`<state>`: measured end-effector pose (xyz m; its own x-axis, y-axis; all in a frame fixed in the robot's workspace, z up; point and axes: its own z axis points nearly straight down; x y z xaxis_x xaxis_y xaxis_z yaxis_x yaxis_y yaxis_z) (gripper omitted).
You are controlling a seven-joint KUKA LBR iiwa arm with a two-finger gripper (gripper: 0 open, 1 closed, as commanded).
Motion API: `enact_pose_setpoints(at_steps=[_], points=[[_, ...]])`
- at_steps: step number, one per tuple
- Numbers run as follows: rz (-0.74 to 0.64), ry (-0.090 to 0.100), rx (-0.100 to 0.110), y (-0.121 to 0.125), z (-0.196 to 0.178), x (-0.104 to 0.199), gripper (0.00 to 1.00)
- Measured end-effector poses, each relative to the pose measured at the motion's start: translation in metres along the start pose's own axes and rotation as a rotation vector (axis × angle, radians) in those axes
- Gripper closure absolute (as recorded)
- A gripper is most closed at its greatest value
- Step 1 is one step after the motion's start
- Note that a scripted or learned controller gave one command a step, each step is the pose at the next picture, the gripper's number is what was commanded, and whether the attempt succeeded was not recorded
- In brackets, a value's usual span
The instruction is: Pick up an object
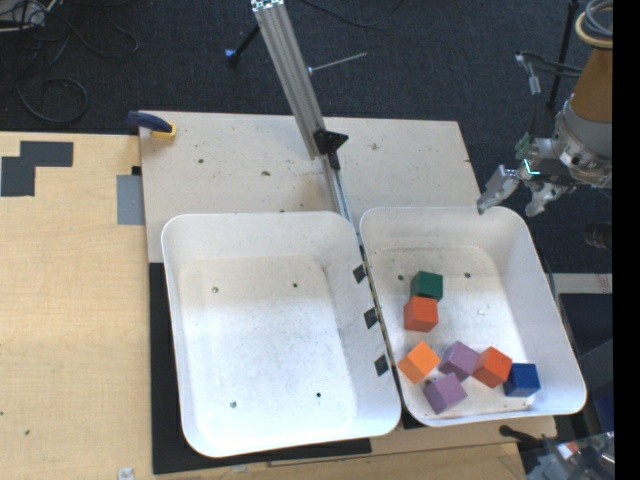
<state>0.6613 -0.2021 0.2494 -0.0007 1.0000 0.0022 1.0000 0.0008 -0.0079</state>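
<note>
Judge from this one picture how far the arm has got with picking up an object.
Done: nothing lifted; all seven blocks lie in the right bin, including the green block. In hand: the gripper hangs open above that bin's far right corner, holding nothing. Left: descend, grasp, lift.

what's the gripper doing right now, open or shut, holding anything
gripper: open, holding nothing, above the right bin's far right corner.

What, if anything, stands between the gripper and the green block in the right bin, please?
Nothing visible does. The gripper hangs above the right bin's far corner, and the green block sits apart from the red-orange block beside it.
</note>
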Motion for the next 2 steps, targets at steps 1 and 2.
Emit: enact_pose_setpoints(at_steps=[1,2], points=[[-0.005,-0.002,-0.004,0.001,-0.003,0.001,0.00],[-0.001,-0.001,0.000,-0.008,0.045,-0.001,0.00]])
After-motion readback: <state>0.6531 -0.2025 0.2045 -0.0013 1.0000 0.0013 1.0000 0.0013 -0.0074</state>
